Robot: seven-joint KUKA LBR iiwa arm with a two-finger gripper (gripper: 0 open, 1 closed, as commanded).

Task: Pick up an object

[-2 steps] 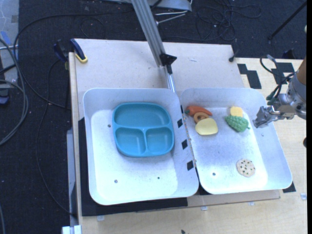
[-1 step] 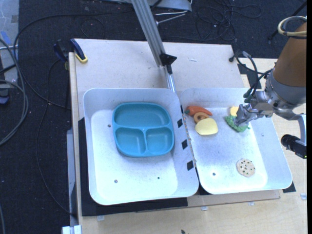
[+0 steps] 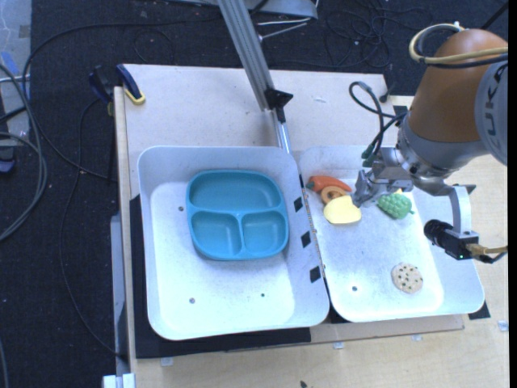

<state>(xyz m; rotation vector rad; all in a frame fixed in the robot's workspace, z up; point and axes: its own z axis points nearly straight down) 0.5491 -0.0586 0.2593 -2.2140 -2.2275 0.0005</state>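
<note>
Smooth, slightly glossy blue plastic tray [image 3: 238, 215] in a matt white bin [image 3: 161, 297] on a pale wooden bench [image 3: 194, 103].

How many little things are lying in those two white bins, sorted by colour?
Blue: 1, the divided plate in the left bin
Orange: 1, the toy carrot in the right bin
Yellow: 1, the yellow toy piece
Green: 1, the green bumpy toy
Tan: 1, the chocolate-chip cookie
Total: 5
</note>
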